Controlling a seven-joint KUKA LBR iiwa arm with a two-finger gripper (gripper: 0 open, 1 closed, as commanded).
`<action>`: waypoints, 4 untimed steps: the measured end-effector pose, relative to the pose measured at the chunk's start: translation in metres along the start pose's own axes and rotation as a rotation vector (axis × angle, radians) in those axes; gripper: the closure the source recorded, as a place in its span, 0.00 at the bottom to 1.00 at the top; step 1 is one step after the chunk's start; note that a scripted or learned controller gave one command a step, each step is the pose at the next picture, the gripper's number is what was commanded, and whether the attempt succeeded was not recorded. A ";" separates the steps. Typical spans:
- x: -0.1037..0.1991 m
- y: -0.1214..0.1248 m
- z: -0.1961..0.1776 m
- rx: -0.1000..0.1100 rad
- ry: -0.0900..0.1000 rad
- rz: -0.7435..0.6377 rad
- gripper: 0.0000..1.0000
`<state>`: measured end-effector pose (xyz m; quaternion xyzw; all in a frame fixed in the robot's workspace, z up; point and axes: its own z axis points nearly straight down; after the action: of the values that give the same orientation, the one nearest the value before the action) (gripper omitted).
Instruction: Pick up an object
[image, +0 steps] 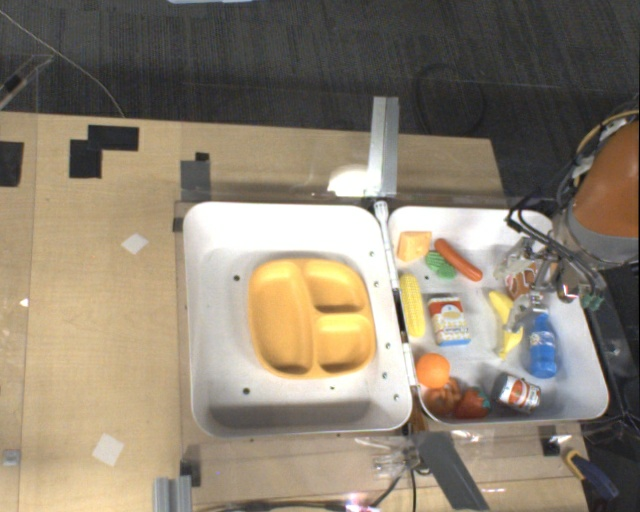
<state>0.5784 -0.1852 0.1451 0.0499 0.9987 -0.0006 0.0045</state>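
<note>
- Two white bins were seen side by side on the bench: a left bin (200, 330) and a right bin (590, 400).
- A yellow tray (308, 315) with three compartments was placed in the middle of the left bin.
- The arm (605, 195), grey with an orange band, was seen reaching in from the right, over the right bin's upper right corner.
- The gripper (530, 275) was positioned low over the right side of the right bin, just above a blue bottle (541, 345) and close beside a yellow piece (503, 318). Whether the jaws were apart or together could not be told, since wires and fittings cluttered that area; no object could be made out between them.
- The candidate objects were all located in the right bin. A cheese wedge (413, 246) lay at the upper left, with a green item (438, 265) and a sausage (459, 260) just beside it.
- A corn cob (411, 305) was laid along the left wall, and a small carton (450, 320) stood just to its right.
- An orange (433, 370) was set near the lower left corner, touching a red-brown item (462, 401) below it.
- A small can (517, 393) lay on its side near the front wall, below the blue bottle.
</note>
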 end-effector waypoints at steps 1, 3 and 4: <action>-0.079 0.002 0.058 0.000 0.004 0.234 0.00; -0.007 0.012 0.057 -0.002 -0.002 0.871 0.00; -0.054 0.049 0.058 0.000 0.001 1.147 0.00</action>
<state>0.6374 -0.1424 0.0871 0.5837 0.8119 0.0020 0.0035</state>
